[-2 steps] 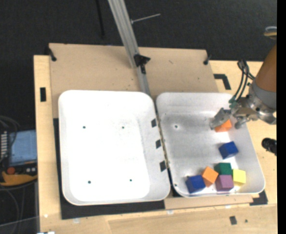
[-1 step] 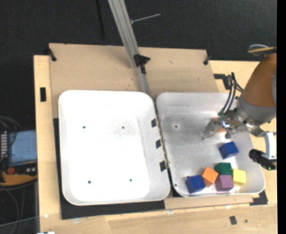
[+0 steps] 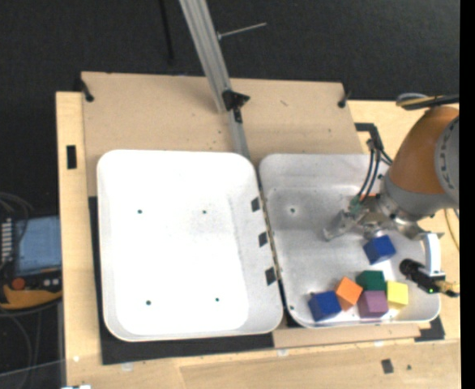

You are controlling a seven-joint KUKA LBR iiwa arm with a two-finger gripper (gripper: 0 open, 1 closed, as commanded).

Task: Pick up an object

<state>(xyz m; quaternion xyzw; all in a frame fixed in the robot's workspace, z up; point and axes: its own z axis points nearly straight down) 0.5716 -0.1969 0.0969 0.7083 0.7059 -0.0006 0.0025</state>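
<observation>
At the right bin's point(image 3: 302, 177) near edge sit a blue cube point(image 3: 324, 305), orange cube point(image 3: 349, 292), purple cube point(image 3: 374, 303), green cube point(image 3: 373, 280) and yellow cube point(image 3: 397, 293). Farther in, a second blue cube point(image 3: 378, 248) lies just beside the claw point(image 3: 336, 228), whose grip cannot be judged. The left bin point(image 3: 181, 241) lies alongside on the desk point(image 3: 213, 104).

A pale wooden bench point(image 3: 209, 120) stands on dark floor point(image 3: 75, 23), cables point(image 3: 2, 209) lying left.
</observation>
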